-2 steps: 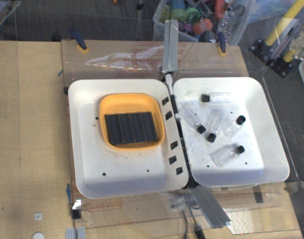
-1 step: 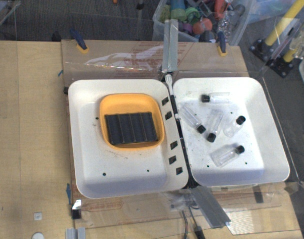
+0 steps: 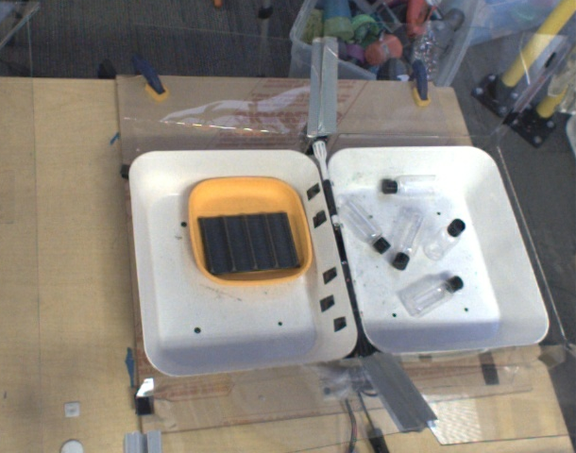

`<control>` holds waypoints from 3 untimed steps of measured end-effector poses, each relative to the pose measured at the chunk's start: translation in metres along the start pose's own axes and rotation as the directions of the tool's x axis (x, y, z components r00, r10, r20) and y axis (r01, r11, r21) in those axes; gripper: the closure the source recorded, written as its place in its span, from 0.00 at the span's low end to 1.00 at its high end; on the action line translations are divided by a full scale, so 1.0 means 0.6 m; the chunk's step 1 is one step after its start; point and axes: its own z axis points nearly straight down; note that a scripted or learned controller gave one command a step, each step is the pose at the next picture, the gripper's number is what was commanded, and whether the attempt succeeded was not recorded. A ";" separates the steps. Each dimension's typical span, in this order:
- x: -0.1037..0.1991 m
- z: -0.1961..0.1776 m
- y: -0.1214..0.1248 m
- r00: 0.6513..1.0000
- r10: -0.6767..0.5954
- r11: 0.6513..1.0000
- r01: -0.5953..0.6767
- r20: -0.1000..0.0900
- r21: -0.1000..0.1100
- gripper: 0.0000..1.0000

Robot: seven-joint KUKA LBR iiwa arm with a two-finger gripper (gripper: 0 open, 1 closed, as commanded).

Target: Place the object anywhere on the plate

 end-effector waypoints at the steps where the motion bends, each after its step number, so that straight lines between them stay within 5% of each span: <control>1: -0.007 0.000 0.000 1.000 -0.018 1.000 0.018 0.003 0.001 1.00; 2: 0.000 0.000 -0.002 0.914 -0.405 0.914 0.405 0.002 -0.002 1.00; 3: -0.014 0.000 0.003 0.850 -0.528 0.850 0.528 0.005 0.001 1.00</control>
